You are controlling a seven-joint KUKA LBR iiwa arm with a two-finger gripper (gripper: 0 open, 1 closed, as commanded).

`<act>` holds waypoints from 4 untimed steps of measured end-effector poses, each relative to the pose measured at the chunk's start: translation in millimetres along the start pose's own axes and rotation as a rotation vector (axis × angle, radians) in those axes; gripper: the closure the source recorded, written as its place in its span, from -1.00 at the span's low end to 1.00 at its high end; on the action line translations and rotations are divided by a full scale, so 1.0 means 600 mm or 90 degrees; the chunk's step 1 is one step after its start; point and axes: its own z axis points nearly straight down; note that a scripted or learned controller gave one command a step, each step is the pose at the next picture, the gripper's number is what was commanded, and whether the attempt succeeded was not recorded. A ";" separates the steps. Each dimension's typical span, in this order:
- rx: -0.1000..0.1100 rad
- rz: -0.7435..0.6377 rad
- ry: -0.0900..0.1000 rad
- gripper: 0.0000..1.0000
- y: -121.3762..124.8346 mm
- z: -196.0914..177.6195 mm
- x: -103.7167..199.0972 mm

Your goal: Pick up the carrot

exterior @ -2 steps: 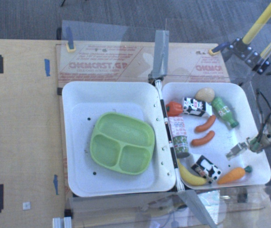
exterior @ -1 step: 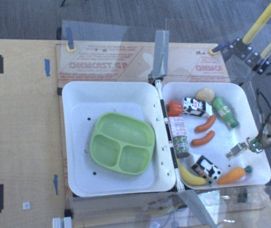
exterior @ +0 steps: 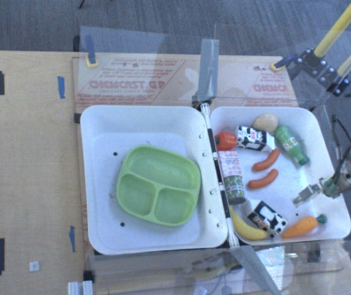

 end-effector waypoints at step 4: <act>-0.004 -0.084 -0.004 -1.00 0.032 0.076 0.086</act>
